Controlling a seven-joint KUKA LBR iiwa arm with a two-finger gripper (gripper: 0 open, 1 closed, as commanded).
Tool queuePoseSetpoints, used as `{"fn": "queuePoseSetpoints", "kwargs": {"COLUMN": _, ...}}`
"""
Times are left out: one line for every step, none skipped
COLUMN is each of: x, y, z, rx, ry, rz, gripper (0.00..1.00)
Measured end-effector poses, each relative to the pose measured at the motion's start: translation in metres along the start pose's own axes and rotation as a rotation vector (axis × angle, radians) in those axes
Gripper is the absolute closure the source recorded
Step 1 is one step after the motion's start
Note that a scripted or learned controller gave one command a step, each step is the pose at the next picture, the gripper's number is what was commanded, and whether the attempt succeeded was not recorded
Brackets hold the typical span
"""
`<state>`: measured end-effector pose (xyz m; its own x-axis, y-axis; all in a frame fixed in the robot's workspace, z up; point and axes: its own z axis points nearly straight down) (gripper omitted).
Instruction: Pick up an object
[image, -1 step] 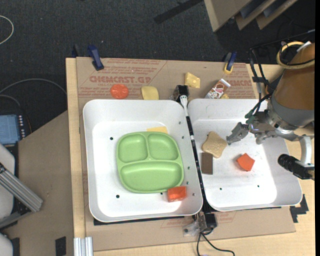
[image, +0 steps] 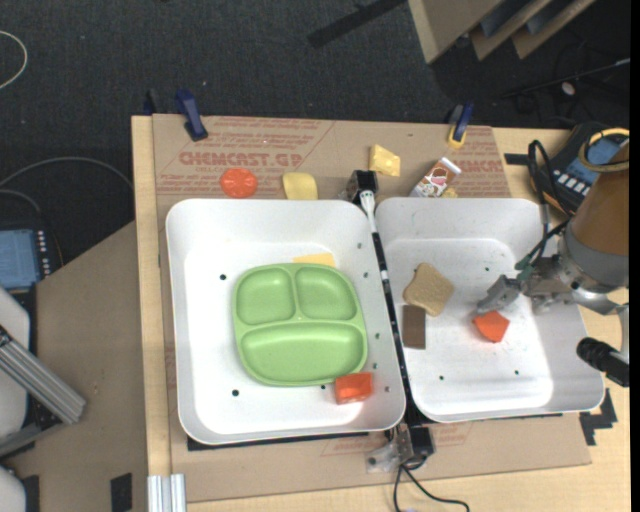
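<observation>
**I hover at the orange block in the right bin**

Camera view: I reach in from the right, and my gripper (image: 503, 292) is low over the right bin (image: 470, 400). Its tip is just above and beside a small orange block (image: 490, 326), which lies on the bin floor. The block is not between my fingers, so I do not hold it. If the fingers are spread or pressed together, I cannot tell; they are too small and grey against the white.

In the same bin, to the left of the block, lie a tan piece like a slice of bread (image: 428, 287) and a small brown block (image: 412, 326) near the dividing wall. Both are apart from me, so I judge the orange block is my target because it is the nearest thing.

The left bin (image: 200, 330) holds a green divided plate (image: 298, 324). A yellow piece (image: 316, 260) shows at its far edge, and an orange-red block (image: 353, 386) touches its near corner. Beyond the bins, some toy pieces lie on the cardboard (image: 260, 150), probably out of the work area.
</observation>
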<state>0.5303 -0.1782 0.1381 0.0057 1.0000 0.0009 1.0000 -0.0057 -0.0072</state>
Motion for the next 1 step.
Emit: {"fn": "queuePoseSetpoints", "kwargs": {"x": 0.0186, "y": -0.0085, "z": 0.0572, "rx": 0.0, "ry": 0.003, "rz": -0.005, "gripper": 0.0}}
